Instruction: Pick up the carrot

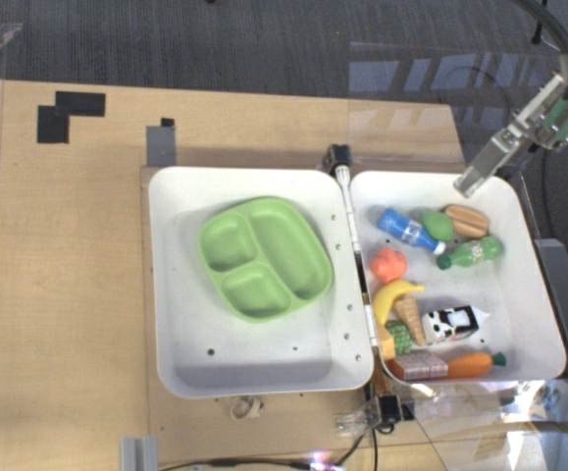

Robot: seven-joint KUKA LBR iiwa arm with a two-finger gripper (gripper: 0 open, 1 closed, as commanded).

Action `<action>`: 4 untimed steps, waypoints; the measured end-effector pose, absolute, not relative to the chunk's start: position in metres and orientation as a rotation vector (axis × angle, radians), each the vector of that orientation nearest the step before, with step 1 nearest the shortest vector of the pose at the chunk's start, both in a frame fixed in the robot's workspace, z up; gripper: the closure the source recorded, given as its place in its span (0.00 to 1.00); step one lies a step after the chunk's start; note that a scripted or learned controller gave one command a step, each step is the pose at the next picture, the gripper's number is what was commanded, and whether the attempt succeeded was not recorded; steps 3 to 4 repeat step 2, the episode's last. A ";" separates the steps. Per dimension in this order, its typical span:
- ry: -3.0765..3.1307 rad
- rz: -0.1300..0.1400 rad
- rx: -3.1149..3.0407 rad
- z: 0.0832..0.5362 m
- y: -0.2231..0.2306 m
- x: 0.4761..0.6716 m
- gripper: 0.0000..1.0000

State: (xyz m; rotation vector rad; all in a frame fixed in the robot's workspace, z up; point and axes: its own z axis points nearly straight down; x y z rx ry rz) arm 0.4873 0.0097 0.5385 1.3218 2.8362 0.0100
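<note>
Camera view: smooth tapered orange carrot (470, 364).

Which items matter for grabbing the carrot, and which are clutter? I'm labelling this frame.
Job: orange carrot with green tip; two-finger gripper.

Clutter: blue bottle; green bottle; yellow banana; black-and-white milk carton; green divided plate.

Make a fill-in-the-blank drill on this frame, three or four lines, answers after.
1. The carrot lies in the ____ bin, near its front edge.
2. The left bin holds a green ____ with three compartments.
3. The claw hovers at the right bin's ____ edge, far from the carrot.
4. The yellow fruit beside the red tomato is a ____.

Answers: right; plate; back; banana
</note>
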 end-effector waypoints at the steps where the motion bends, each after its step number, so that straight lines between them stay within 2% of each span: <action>1: 2.835 0.000 1.354 0.338 0.033 0.492 0.00; 2: 2.674 -0.001 1.650 0.182 0.063 0.487 0.00; 4: 2.674 -0.001 1.650 0.182 0.063 0.487 0.00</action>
